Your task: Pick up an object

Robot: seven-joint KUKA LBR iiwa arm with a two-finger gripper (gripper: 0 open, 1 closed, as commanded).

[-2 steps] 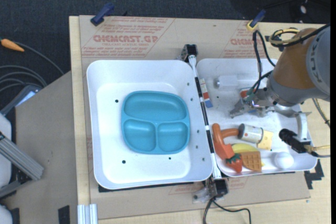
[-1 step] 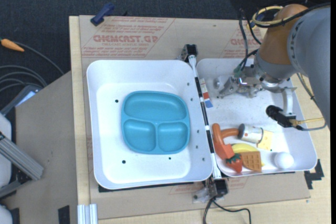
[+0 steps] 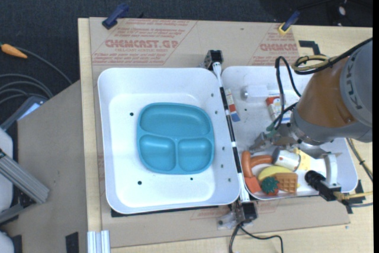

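Toys cluster at the right bin's [image 3: 349,178] near corner: yellow banana [image 3: 273,172], orange sausage-like piece [image 3: 253,163], waffle [image 3: 287,182], green ball [image 3: 270,185], all just below the tool [image 3: 273,140]. Tool state: cannot tell, wrist hides it. Left of the tool, a blue divided plate [image 3: 175,137] sits in the left bin [image 3: 112,127].

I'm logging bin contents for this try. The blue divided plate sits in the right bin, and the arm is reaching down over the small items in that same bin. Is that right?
Not quite. The camera view shows the blue divided plate in the left bin, not the right one. The rest holds: the arm is reaching down over the small items in the right bin.
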